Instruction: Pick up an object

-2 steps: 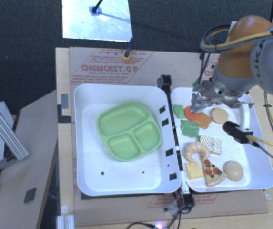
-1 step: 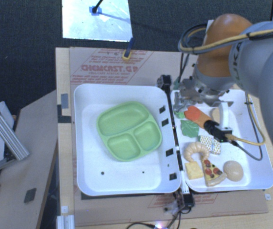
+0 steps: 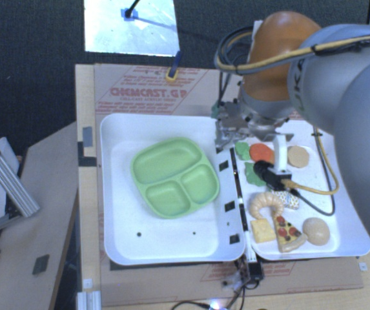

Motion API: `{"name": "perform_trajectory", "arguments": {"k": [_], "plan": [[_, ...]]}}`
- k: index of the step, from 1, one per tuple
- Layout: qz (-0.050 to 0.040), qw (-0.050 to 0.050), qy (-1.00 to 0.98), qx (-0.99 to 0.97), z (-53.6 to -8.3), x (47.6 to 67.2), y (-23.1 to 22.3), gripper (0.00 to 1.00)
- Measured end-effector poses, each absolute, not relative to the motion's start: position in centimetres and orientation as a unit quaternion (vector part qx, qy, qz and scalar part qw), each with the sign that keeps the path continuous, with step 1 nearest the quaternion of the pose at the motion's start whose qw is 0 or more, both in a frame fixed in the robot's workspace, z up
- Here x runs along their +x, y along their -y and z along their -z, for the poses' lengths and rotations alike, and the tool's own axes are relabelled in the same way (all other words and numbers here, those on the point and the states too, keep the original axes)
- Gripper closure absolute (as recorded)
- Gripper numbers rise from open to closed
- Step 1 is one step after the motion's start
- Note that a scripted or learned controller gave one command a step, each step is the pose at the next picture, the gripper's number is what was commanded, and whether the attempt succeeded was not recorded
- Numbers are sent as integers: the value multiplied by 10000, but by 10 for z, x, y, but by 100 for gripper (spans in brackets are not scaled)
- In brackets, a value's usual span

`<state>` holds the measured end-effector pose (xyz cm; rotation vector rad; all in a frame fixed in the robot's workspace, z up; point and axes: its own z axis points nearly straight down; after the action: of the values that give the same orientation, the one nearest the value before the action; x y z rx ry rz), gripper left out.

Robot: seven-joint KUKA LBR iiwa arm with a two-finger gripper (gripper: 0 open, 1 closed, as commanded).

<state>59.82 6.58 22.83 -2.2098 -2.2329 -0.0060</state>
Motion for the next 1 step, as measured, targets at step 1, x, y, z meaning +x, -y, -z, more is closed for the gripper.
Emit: {"name": "perform_trajectory", "arguments": {"k": [1], "plan": [[15,-7,7094,-7049,-230,614,-67,100]]}}
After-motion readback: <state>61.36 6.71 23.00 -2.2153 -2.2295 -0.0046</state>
